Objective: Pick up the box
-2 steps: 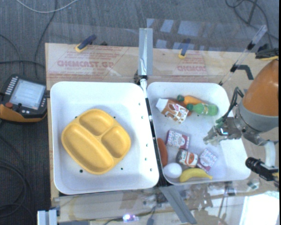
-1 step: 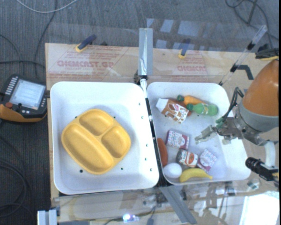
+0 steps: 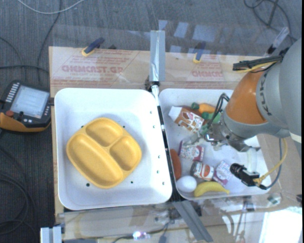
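In the right bin [image 3: 164,116]: box [image 3: 188,118], banana [image 3: 211,188], egg [image 3: 186,184], end effector [image 3: 213,134] just beside the box, grip state cannot be told. Left bin [image 3: 71,103]: yellow tray [image 3: 104,152].

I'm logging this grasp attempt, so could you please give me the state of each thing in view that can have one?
Gripper: low in the right bin, fingers hidden.
Box: lying tilted in the right bin, not lifted.
Yellow divided plate: flat in the left bin, compartments bare.
Banana: lying at the right bin's front.
White egg: resting beside the banana.
Handheld pendant: on the floor, screen lit.
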